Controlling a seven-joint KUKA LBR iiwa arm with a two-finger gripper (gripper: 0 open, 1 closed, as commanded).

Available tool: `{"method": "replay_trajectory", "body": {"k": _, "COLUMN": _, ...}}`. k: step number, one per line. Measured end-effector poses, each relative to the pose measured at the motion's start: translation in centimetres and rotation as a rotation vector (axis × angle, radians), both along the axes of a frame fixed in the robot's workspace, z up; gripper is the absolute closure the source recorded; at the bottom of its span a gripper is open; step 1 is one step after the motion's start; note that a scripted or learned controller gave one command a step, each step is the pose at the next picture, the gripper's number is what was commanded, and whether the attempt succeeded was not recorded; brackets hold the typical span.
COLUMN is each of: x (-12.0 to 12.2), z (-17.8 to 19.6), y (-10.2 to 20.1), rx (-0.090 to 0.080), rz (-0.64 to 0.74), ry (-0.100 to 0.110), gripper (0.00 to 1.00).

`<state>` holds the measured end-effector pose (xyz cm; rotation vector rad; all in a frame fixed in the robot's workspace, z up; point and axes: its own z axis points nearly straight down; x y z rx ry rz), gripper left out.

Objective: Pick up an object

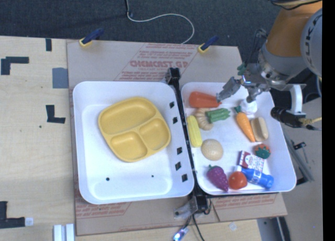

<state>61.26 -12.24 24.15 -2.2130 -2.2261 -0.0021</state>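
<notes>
- Camera view, gripper state: my gripper [238,92] hangs over the far part of the right bin [287,157], fingers spread apart and nothing between them; one fingertip [224,94] sits above the near end of the red pepper [203,99], the other above the top of the carrot [244,125]
- Camera view, candidate objects: all toys lie in the right bin; closest to me are the red pepper, the green vegetable [218,114] and the carrot, with the hot dog [259,128] touching the carrot's side
- Risk, ambiguous target: I judge that a straight descent lands between pepper and carrot, so the fingers may close on air or nudge both aside
- Risk, crowding: the corn cob [194,130], green vegetable and pepper lie close together; a finger could come down on top of one rather than beside it
- Risk, slip: the rounded, smooth plastic shapes will probably squirt out of an off-centre pinch
- Risk, bin wall: the pepper lies near the divider edge, leaving little finger room on that side
- The left bin [84,130] holds the yellow tray [134,128], well apart from my reach
</notes>
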Motion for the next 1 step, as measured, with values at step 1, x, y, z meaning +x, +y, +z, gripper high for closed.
{"method": "replay_trajectory", "body": {"k": 1, "x": -5.03, "z": -2.77, "y": 6.17, "rx": 0.000, "rz": 0.000, "ry": 0.007, "gripper": 0.00}}
